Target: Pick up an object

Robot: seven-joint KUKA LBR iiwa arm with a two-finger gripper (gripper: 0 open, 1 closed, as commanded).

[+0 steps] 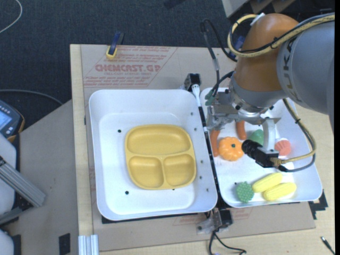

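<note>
the arm [276, 52] bends down over the right bin [305, 187], gripper [241, 122] just above the orange pumpkin [230, 149]; its grip state cannot be told.

We look down from one fixed camera set above the counter [79, 142], tilted at a slant so the far edge sits at the top. Both white bins lie within our frame, the left bin [101, 158] and the right bin [305, 182], at middling range, and the arm [297, 52] enters from our right
</note>
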